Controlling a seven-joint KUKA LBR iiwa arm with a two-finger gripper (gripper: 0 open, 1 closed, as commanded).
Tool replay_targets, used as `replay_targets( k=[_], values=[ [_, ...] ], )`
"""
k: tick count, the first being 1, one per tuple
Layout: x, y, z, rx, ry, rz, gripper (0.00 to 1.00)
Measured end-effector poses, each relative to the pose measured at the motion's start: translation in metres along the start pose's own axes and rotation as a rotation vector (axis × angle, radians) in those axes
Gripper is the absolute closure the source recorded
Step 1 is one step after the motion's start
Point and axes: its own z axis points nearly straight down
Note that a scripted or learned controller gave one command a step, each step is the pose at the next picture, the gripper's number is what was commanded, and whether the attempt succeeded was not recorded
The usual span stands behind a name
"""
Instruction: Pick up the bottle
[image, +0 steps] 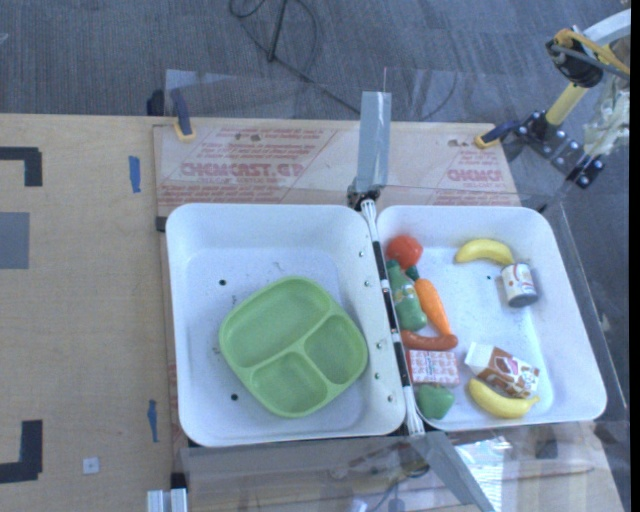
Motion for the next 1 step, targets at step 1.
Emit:
replay_targets(
  k=[1],
  values=[
    [-0.0189, 0.0551, 0.0004, 0.000, 0.000, 0.141, 1.00]
  ],
)
